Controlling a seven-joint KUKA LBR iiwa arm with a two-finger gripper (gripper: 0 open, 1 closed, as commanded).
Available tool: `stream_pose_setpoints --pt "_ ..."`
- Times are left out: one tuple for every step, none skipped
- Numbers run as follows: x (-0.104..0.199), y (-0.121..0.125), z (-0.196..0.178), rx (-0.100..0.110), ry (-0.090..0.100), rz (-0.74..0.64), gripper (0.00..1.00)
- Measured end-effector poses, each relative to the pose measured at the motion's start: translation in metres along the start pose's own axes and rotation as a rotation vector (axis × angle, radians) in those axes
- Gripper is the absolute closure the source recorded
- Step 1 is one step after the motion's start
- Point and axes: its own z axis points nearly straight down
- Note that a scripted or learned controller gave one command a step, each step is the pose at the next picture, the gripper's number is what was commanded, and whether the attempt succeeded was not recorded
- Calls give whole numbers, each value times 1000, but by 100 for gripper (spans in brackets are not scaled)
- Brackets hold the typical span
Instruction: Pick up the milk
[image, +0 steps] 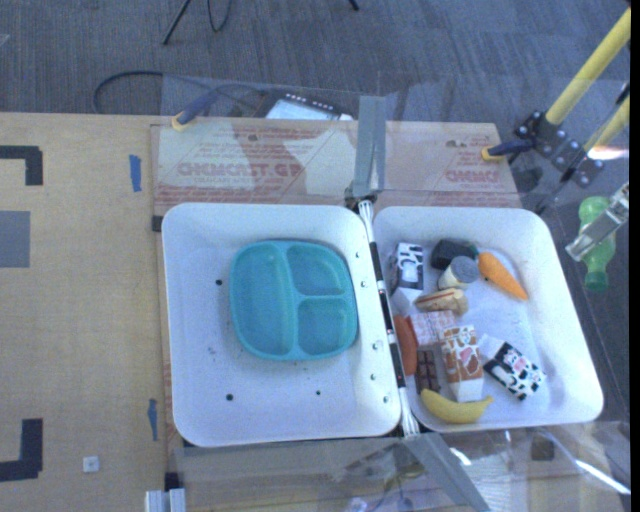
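Camera view showing milk carton (516, 371) lying untouched at lower right of right bin (572, 300), beside juice box (461, 358). Gripper (598, 236) hovering at right edge; grip state unclear. Pick not started.

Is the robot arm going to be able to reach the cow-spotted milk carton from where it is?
Probably yes. The milk carton lies near the right bin's right side, where the arm comes in, with nothing on top of it. The juice box sits close beside it, though.
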Motion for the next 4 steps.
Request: stream_pose_setpoints --pt "0 2 -11 -4 -6 -3 100" --pt "-1 4 -23 -7 -12 -5 100" --pt "-34 -61 56 4 3 297 100" --pt "-35 -61 45 1 -2 296 100"
